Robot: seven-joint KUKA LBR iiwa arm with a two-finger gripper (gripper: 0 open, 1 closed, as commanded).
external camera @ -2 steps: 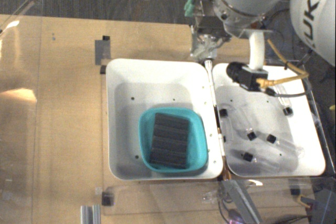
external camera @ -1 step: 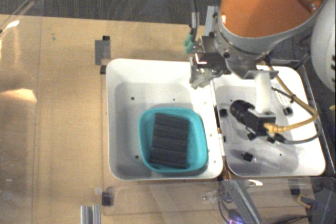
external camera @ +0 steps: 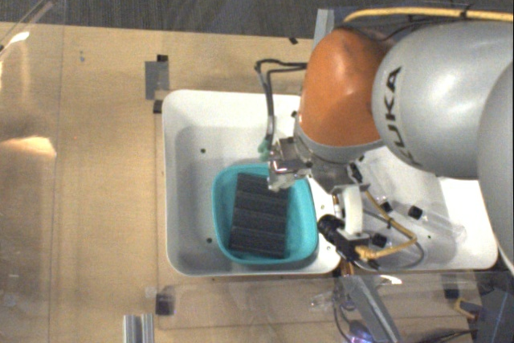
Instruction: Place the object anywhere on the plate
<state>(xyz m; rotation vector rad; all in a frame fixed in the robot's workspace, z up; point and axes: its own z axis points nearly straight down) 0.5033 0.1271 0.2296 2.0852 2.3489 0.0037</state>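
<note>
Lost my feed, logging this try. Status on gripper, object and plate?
Gripper low over teal square plate's far edge. Dark ribbed block lying on plate, left bin. Arm hides right bin.

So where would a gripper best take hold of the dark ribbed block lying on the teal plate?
Probably across the dark ribbed block's narrow width, coming straight down from above: it lies flat on the teal plate, long sides exposed, and the plate's raised rim blocks a sideways approach.

One camera is fixed above the wooden bench (external camera: pixel 80 197) and looks down at a slant. It stands quite near the left white bin (external camera: pixel 189 173), which sits around the middle of the view. The grey and orange arm (external camera: pixel 401 92) enters from the right of this bin.
</note>
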